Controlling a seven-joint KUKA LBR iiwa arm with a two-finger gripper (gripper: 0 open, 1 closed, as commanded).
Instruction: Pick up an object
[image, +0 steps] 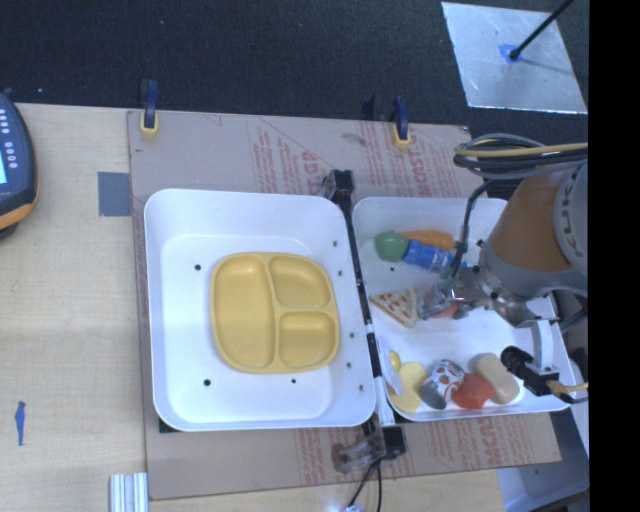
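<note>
My gripper (441, 301) reaches into the right white bin (385, 215) from the right, low over its middle. Its tip sits right beside a pizza-slice toy (396, 305), touching or nearly so. Behind it lie a green round toy (390, 244), a blue bottle-like piece (425, 257) and an orange carrot-like piece (430, 239). Along the bin's front edge lie a yellow piece (405, 381), a grey-and-red can-like toy (442, 381), a red piece (469, 393) and a beige cylinder (495, 377). Nothing shows between the fingers.
The left white bin (170, 300) holds a yellow divided plate (275, 310). A black divider clip (341, 184) sits between the bins at the back. A handheld pendant (15, 160) lies at the far left of the bench. Cables (500, 152) loop above the arm.
</note>
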